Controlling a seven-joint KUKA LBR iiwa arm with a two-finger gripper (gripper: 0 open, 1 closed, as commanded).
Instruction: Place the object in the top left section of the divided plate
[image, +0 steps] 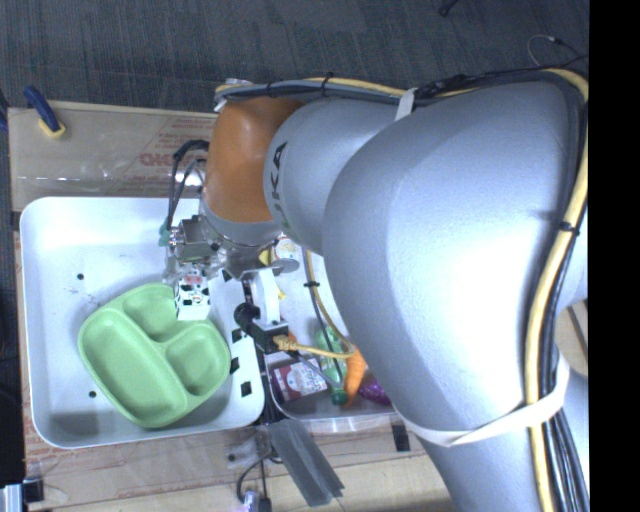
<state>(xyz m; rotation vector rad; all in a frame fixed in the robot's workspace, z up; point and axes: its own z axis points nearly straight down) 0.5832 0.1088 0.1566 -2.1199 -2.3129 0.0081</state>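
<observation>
Bench with two white bins; the left bin (45, 300) bears a green plate (150, 365). The gripper (192, 290) hangs at the plate's upper right rim, a small white object (192, 298) with dark marks below it (we cannot tell how far open it stands). We judge the release wants centring over the upper section. Room lies leftward; the bin wall and arm (430, 250) crowd the right.

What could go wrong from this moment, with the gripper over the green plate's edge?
1. The gripper hangs over the rim of the green divided plate, near its upper right, so a release here might drop the small white object on the rim or a divider instead of inside a section.
2. The gripper sits close above the plate; descending further could push or tip the plate within the left bin.
</observation>
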